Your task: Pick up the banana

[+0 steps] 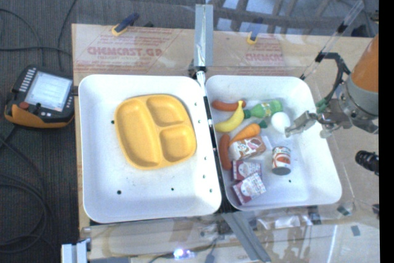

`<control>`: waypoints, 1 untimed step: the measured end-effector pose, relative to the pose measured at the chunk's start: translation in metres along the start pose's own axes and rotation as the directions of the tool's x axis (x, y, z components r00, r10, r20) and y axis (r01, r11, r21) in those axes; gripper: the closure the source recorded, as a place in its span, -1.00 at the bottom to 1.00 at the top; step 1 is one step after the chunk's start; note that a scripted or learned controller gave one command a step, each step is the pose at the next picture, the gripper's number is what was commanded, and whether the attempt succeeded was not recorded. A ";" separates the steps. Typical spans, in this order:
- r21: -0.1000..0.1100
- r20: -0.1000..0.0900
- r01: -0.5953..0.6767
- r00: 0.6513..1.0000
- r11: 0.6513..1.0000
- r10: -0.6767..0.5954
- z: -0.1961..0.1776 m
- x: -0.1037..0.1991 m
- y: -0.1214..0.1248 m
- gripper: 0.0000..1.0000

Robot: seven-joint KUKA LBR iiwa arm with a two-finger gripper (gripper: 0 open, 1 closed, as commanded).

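The yellow banana [229,122] lies curved in the upper left part of the right bin [320,188]. A red sausage [228,105] lies just behind it and an orange carrot [247,132] just in front. My gripper [300,124] hangs over the right side of the same bin, right of a white egg [280,122] and well to the right of the banana. It holds nothing that I can see. The arm reaches in from the right edge.
A green bottle [263,109] lies between the banana and the egg. Another sausage [225,151], snack packets [249,148], red pouches [250,185] and a small can [281,161] fill the bin's middle. The left bin [98,194] holds a yellow divided tray [157,130].
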State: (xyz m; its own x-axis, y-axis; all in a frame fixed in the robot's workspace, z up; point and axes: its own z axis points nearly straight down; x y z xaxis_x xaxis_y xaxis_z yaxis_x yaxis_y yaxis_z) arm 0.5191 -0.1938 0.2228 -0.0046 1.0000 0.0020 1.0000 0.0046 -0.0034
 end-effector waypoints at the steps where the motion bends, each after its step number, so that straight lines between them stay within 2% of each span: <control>1: -0.011 0.003 0.047 0.999 0.999 -0.047 0.096 0.057 0.047 -1.00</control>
State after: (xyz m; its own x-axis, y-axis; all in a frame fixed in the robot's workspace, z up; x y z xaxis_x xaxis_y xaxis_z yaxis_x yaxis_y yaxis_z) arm 0.5651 -0.1359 0.1271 -0.0518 0.9987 -0.0011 0.9986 0.0518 0.0079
